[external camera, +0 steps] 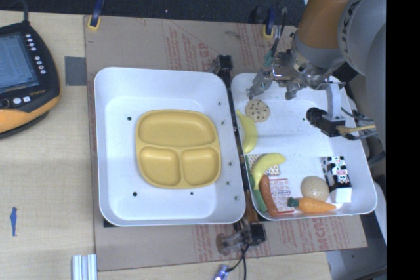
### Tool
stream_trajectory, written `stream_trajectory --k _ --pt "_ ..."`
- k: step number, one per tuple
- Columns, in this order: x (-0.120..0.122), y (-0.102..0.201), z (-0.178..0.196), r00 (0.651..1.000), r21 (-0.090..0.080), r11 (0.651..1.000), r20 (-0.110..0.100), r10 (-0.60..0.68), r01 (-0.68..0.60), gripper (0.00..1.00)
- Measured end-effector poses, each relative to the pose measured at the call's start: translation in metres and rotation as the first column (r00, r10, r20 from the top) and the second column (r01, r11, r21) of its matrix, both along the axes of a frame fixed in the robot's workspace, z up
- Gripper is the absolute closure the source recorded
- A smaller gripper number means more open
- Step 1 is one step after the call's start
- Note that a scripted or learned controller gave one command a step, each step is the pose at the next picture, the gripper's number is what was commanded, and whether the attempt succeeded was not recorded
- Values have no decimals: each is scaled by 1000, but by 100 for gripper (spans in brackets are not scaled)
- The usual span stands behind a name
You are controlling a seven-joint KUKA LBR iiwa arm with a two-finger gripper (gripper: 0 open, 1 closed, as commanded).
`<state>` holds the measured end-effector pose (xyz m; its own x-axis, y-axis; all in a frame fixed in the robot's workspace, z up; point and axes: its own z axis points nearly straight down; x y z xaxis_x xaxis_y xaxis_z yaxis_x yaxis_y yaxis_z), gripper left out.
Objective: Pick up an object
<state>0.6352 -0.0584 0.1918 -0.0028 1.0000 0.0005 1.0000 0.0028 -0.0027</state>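
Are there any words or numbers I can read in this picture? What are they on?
None can be read.
Red print on the cardboard sheet: too faint.
Label on the red packet: too small.
Screen of the handheld controller: blurred.
Black and white carton: no legible text.

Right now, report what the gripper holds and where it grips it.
Nothing visibly held: the gripper hangs above the cookie, apart from it.

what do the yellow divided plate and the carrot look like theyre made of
The plate looks like matte moulded plastic: one even yellow, soft rounded dividers, no glare. The carrot is probably toy plastic too: flat uniform orange with a smooth surface, though it is too small to be sure.
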Motion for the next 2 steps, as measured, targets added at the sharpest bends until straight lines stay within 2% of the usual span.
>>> stream_trajectory --k 1,2 --pt "20 -37 -86 1000 -1 1000 -4 0 0 0" --pt "21 -34 -100 1000 0 1000 -4 2 -2 0"
